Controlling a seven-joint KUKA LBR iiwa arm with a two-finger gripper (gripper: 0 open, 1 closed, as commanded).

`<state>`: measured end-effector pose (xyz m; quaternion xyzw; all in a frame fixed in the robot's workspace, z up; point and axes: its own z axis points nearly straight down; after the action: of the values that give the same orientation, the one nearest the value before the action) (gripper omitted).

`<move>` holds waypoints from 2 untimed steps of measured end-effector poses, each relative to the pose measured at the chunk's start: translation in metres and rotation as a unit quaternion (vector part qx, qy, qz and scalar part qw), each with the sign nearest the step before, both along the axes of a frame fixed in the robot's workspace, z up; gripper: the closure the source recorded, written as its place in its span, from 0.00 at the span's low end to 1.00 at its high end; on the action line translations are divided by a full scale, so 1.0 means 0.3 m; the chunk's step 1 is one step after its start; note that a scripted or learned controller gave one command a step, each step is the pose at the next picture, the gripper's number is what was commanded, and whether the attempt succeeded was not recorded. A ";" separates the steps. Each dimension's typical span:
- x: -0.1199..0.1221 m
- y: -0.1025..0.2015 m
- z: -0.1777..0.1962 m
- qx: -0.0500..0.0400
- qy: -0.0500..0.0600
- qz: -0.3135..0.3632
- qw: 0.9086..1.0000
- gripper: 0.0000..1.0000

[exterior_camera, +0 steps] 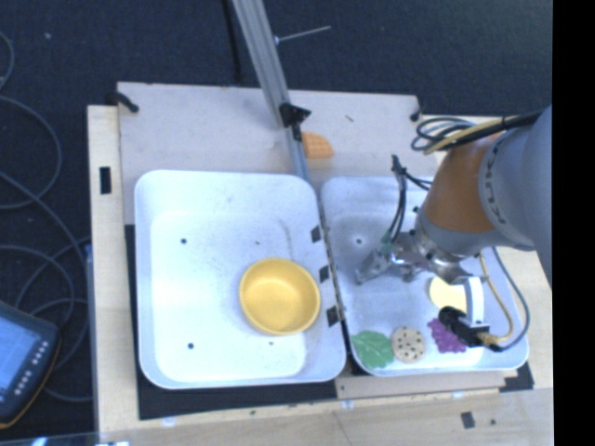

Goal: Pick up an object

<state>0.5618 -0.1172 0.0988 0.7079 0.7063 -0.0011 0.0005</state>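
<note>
**K:** Grey arm [483, 189] comes in from 3 o'clock, wrist low over the right bin [358, 203]. Gripper [386, 266] sits over bare bin floor, roughly bin centre, a bit toward 9 o'clock.

**M:** Holding anything?

**K:** No. I see metal fingers [370, 269] splayed toward 8 o'clock with a gap and only white floor around them. I read the fingers as apart and carrying nothing, but they're small and blurry, so moderate confidence.

**M:** Where are the candidates?

**K:** Right bin, along the 6 o'clock wall: green piece [373, 347] at the 7 o'clock corner, round speckled cookie [407, 343] just beside it toward 3 o'clock, purple cluster [448, 334] further along, near the cookie. Pale yellow disc [450, 294] at 4 o'clock from the gripper, partly under the wrist. Left bin [167, 240] has one yellow bowl [279, 295] toward its 5 o'clock side. Small orange item [317, 146] lies outside both bins on the bench [186, 119], at 12 o'clock.

**M:** Progress?

**K:** My call: pick not done. Nothing lifted, everything resting on bin floors. Gripper is well apart from the bottom row, and not touching anything I can make out.

**M:** What's left?

**K:** Basically all of it: choose a target, get over it, descend, clamp, lift. Nearest options look like the yellow disc or the green piece. Flat items against the wall could be awkward to grab; that's a guess.
</note>
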 end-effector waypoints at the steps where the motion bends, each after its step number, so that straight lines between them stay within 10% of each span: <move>1: 0.005 -0.003 0.044 0.000 -0.003 -0.003 1.000 1.00; 2: -0.013 -0.028 0.209 0.000 -0.004 -0.001 1.000 1.00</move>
<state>0.5579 -0.1257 0.1616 0.7084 0.7058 0.0017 0.0030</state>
